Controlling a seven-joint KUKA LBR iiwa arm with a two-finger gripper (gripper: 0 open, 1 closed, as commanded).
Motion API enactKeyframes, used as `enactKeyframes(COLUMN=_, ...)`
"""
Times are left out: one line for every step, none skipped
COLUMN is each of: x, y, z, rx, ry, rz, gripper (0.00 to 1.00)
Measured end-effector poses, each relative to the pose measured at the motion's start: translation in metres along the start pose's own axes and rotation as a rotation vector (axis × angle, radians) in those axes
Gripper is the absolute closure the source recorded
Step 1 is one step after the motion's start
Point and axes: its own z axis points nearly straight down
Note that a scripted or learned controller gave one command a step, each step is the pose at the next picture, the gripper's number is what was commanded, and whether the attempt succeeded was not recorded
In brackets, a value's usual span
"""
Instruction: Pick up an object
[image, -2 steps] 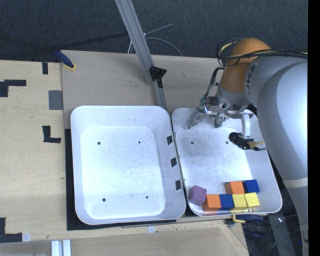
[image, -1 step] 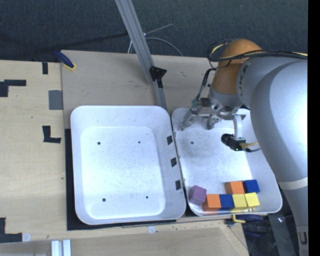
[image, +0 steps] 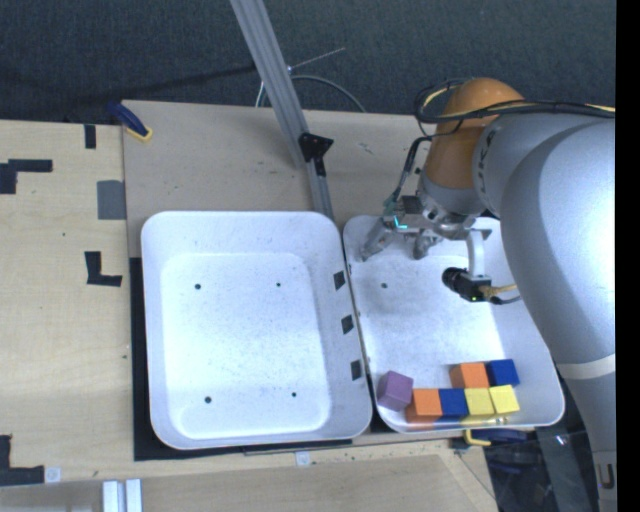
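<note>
On the desk (image: 200, 160) sit two shallow white bins side by side, the left bin (image: 160, 240) touching the right bin (image: 530, 400) along their shared edge. The arm (image: 560, 200), grey with an orange band above the wrist, reaches in from the right, and its gripper (image: 397, 243) hangs over the far left corner of the right bin, close to the bin's far rim. Its two fingers look spread apart with nothing between them. The blocks lie well apart from it, gathered along the near edge of the right bin: a purple block (image: 396, 389) at the left, then an orange block (image: 427, 402), a blue block (image: 453, 402) and two yellow blocks (image: 491, 401) in a row, with another orange block (image: 468, 376) and another blue block (image: 502, 372) just behind them. A grey pole (image: 285, 95) slants across the far side of the desk.
</note>
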Motion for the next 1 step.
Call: enactKeyframes(x=0.0067, y=-0.0405, z=-0.0005, rx=-0.016, ry=0.009, rz=-0.002, gripper=0.00)
